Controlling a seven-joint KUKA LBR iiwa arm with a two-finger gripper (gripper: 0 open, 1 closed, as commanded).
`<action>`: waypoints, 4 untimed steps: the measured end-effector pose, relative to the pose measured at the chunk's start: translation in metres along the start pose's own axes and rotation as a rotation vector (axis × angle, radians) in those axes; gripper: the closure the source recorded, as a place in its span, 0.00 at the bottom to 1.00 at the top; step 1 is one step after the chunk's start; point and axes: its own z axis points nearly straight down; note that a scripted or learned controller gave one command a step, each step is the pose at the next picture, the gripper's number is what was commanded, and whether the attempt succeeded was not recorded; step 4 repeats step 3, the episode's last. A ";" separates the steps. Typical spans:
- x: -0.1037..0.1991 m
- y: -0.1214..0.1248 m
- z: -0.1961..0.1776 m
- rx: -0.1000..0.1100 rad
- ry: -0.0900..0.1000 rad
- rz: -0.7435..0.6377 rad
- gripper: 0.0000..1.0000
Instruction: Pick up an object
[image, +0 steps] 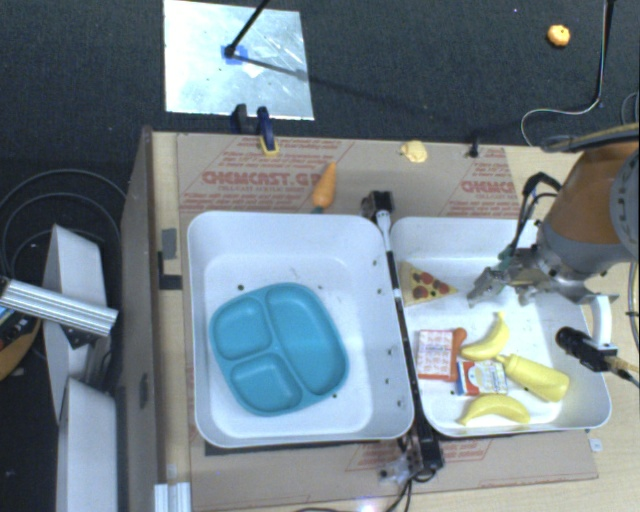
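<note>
The right bin (597, 402) holds a toy pizza slice (425, 284), a red and white packet (435, 353), a small carton (484, 377), a yellow bottle (538, 376) and two bananas, one upper (485, 340) and one lower (495, 408). My gripper (503, 288) hangs over the back of this bin, just right of the pizza slice and above the upper banana. Its fingers stand spread apart, open, and nothing sits between them.
The left bin (290, 224) holds a blue divided plate (278, 346). An orange carrot-like toy (324, 186) and a small yellow piece (414, 152) lie on the cardboard behind the bins. A black divider (398, 300) runs between the bins.
</note>
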 end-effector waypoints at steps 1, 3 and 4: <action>0.065 -0.055 0.043 -0.002 0.000 -0.005 0.00; 0.132 -0.027 -0.059 -0.020 -0.002 -0.010 1.00; 0.132 -0.027 -0.059 -0.020 -0.002 -0.010 1.00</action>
